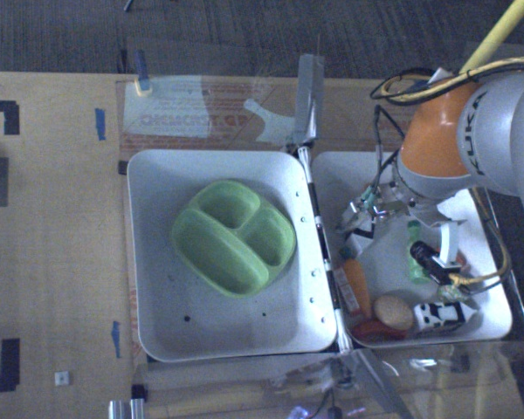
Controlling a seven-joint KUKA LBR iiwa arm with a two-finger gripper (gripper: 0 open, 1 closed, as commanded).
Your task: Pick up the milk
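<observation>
The milk (440, 315) is a small carton with black and white cow patches. It lies in the near right part of the right bin (498, 317). My gripper (361, 216) hangs over the left half of that bin, well up and to the left of the milk and apart from it. The grey arm with its orange band (437, 142) comes in from the upper right. I see nothing between the fingers.
A tan round food item (393, 310), a red piece (373, 328) and an orange carrot-like piece (356, 282) lie along the right bin's near left side. A green item (416, 267) sits mid-bin. The left bin (157, 321) holds a green divided plate (234, 236).
</observation>
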